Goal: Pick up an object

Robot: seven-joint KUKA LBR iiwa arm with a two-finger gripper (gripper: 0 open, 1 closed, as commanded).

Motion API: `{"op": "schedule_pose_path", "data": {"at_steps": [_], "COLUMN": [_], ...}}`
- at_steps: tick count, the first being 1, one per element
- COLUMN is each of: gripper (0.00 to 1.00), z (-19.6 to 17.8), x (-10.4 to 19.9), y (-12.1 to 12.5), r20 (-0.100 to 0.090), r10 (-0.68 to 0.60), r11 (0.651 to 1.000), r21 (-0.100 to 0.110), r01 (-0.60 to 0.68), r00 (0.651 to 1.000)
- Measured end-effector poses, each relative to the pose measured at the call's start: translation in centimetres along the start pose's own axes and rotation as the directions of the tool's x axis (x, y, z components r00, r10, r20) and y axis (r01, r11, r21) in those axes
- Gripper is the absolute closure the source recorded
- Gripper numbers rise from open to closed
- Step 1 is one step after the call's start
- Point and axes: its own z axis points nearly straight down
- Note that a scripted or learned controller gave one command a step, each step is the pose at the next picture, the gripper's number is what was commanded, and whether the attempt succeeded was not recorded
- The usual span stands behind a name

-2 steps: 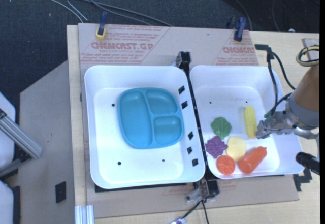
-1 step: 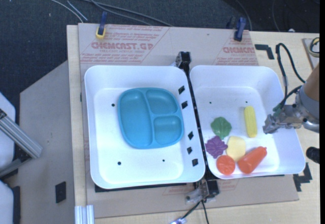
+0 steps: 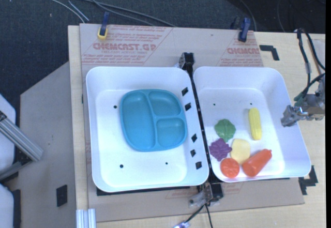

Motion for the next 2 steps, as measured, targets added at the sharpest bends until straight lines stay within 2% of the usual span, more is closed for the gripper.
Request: {"op": "schedule_pose_path", "data": {"at_steps": [1, 2], "gripper": [1.00, 1.00], "z": [-5.6, -4.0], "x": [1.0, 6.3], "y": [0.1, 1.7], "r20": [0.000, -0.005], "r10": [-0.002, -0.004], "r11": [1.000, 1.000], "r21": [-0.001, 0.007], "r01": [0.002, 0.004], "r00": [1.000, 1.000]}}
